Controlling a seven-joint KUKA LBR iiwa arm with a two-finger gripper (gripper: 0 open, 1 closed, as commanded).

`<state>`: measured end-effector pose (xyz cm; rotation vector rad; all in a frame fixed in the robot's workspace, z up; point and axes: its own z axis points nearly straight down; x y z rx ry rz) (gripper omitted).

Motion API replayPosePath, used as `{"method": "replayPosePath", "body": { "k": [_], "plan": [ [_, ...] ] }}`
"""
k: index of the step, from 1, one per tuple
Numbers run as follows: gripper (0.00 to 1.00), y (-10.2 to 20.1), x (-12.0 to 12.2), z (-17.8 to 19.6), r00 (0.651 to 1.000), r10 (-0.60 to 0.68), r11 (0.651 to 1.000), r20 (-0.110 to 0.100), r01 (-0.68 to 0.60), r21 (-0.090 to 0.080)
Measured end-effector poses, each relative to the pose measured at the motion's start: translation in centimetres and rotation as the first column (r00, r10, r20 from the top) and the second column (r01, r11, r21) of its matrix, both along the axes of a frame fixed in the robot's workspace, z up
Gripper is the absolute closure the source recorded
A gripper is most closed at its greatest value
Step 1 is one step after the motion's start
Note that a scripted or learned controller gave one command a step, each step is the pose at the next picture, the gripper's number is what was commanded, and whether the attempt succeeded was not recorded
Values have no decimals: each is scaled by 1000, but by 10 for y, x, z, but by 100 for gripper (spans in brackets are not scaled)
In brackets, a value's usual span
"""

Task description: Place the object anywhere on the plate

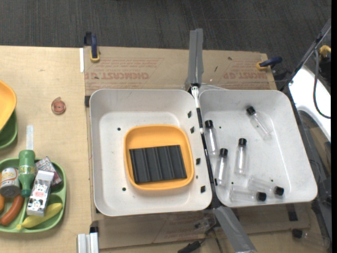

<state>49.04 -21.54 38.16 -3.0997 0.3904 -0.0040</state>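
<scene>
Two white bins (105, 204) were set side by side on the tabletop (47, 73), and an orange plate (158, 133) with a dark ribbed block (158, 162) on it was seen in the left one. Several clear tubes with black caps (241, 156) were scattered to the right of the plate, in the neighbouring bin, most lying roughly lengthwise toward the camera. Any of them was judged to need carrying leftward over the shared bin wall to reach the plate. The gripper's state could not be told, nor its bearing from the tubes.
</scene>
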Motion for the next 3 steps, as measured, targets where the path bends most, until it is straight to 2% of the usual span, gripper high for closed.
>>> {"method": "replayPosePath", "body": {
  "k": [1, 2, 3],
  "plan": [
    [100, -5, 77, 51, 999, 51, 999, -2, -51, -8],
    [0, -5, 77, 51, 999, 52, 999, -2, -52, -8],
    [0, -6, 20, 43, 999, 46, 999, -3, -46, -8]
  ]
}}
